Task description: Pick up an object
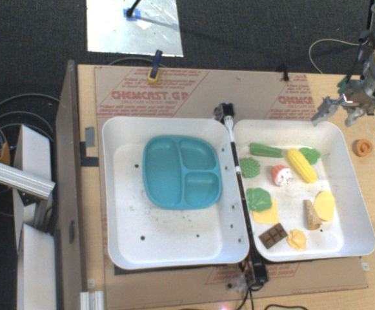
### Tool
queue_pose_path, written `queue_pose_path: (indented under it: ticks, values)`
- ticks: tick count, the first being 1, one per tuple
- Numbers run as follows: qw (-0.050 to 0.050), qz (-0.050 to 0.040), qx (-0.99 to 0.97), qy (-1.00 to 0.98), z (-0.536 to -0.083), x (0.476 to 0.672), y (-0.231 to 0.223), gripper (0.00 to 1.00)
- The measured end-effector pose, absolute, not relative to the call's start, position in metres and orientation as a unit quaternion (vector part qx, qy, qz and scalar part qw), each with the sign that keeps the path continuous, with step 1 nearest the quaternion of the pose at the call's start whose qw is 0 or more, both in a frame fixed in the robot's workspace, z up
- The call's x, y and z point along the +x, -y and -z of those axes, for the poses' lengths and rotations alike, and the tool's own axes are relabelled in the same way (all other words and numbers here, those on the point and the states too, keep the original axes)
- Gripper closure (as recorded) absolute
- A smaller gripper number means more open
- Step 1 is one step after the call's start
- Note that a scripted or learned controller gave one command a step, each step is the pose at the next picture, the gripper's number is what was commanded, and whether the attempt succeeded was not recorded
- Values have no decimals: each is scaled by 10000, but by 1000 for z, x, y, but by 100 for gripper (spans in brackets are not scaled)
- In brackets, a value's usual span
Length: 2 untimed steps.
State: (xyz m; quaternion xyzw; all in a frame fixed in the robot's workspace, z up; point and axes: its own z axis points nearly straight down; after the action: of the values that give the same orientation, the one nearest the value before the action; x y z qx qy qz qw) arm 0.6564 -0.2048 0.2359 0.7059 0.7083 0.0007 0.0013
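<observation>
1. I see my pincer (339,110) at the upper right, above the back right corner of the right bin (358,202). Its two fingers are spread apart with nothing between them.
2. The right bin carries all the small things I could pick from. None of them touches the pincer; they lie well below it in my view.
3. Nearest the back wall there is a green bean pod (266,150), with a yellow corn cob (301,165) lying at a slant just beside it and a green leaf piece (311,154) against the cob's upper end.
4. A round green piece (249,168) sits close to the divider between the bins, and a small red and white piece (281,175) lies between it and the cob.
5. Further forward I see a green leafy piece (259,199) on a yellow slab (267,214), a brown chocolate bar (273,236), a small yellow lump (297,239), and a tan wedge (311,216) touching a yellow rounded piece (324,205).
6. The left bin (126,237) holds a teal divided tray (181,172).
7. An orange ring (364,148) lies on the worktop (239,89), outside the right bin.
</observation>
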Motion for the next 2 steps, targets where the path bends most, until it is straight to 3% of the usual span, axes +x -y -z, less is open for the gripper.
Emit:
queue_pose_path:
  ticks: [1, 2]
  values:
    - [-48, 24, 7068, -7074, -101, 641, 205, 0]
    - [28, -14, 7052, -7090, -121, 646, 206, 100]
